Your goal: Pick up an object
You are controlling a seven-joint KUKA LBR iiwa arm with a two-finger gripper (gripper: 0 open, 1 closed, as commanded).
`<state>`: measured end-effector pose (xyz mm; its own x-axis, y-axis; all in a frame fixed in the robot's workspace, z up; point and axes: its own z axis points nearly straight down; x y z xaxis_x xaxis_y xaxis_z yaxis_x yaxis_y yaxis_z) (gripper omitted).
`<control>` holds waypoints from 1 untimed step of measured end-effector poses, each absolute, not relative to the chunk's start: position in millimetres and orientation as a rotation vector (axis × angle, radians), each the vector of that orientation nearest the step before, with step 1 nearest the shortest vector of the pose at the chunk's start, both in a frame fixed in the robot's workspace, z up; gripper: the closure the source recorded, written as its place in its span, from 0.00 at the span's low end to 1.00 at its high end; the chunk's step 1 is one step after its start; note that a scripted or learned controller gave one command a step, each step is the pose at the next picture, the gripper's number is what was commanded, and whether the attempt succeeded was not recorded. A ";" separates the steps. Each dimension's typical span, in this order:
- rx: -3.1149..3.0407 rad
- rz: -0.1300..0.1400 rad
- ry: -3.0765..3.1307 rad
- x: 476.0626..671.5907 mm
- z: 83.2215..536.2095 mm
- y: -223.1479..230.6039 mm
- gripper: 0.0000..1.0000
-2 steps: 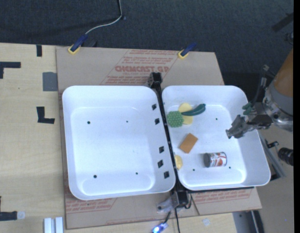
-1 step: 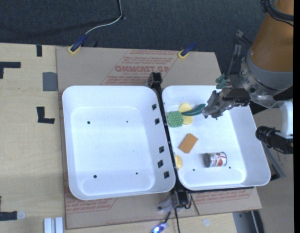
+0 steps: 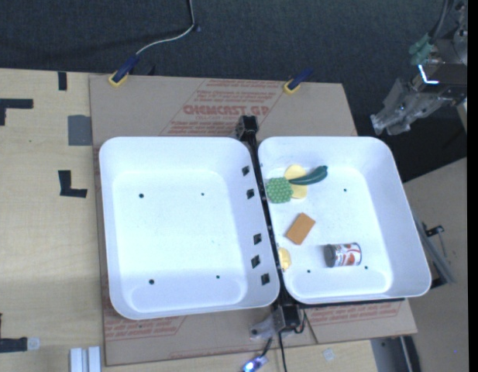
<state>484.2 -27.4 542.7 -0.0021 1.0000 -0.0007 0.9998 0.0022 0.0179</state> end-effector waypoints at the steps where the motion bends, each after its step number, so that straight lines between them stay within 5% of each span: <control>1: 2.230 -0.022 2.231 481.9 356.5 -20.2 1.00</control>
